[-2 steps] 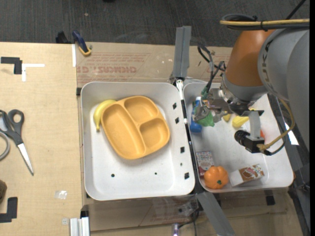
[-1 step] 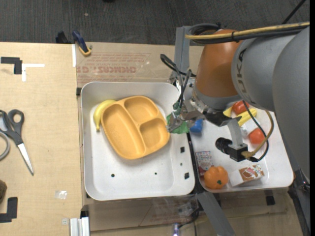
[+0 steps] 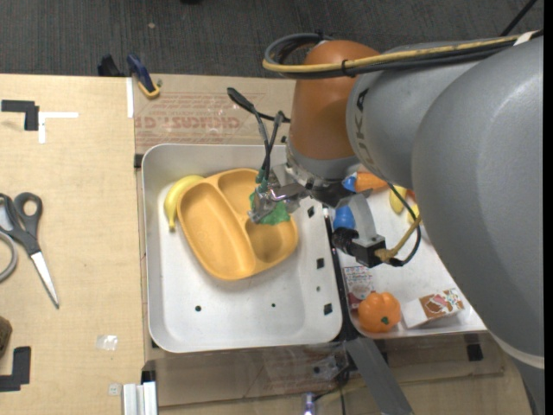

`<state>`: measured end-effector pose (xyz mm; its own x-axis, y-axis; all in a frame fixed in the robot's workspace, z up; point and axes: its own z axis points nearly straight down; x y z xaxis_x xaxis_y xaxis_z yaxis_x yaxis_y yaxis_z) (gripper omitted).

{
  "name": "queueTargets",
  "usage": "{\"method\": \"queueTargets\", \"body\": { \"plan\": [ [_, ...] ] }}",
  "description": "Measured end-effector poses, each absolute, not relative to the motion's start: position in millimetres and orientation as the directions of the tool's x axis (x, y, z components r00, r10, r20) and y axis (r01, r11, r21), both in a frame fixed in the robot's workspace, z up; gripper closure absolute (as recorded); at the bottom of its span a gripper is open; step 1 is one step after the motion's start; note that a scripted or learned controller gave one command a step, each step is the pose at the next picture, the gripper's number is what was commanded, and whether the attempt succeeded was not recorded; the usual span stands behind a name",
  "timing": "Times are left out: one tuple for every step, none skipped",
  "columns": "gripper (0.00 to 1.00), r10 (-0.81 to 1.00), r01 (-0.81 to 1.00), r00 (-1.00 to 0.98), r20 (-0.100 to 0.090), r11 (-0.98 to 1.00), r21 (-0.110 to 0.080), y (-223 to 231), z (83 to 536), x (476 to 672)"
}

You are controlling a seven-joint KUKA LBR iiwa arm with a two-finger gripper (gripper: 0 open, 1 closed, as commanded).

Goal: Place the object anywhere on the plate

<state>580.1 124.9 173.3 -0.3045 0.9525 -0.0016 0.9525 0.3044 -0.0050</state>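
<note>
Reaching in from the right, the grey arm with its orange band hangs over the left bin, its gripper low above the yellow divided plate. The fingers are closed around a small green object, which sits between them just over the plate's right compartment, close to the rim; whether it touches the plate cannot be told. A yellow banana curves along the plate's upper left edge, touching it. In the right bin lie an orange pumpkin-like toy and, just beside it, a small printed box. On the wooden worktop to the left, well apart from the bins, lies a pair of scissors.
</note>
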Motion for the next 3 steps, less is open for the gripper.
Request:
{"method": "queueTargets", "body": {
  "plan": [
    [1.0, 0.937, 0.937, -0.35, -0.002, 0.35, -0.004, 74, 280, 616.2],
    [1.0, 0.913, 0.913, -0.407, -0.001, 0.407, -0.006, 160, 242, 586.3],
    [0.0, 0.914, 0.914, -0.407, -0.001, 0.407, -0.006, 160, 242, 586.5]
  ]
}}
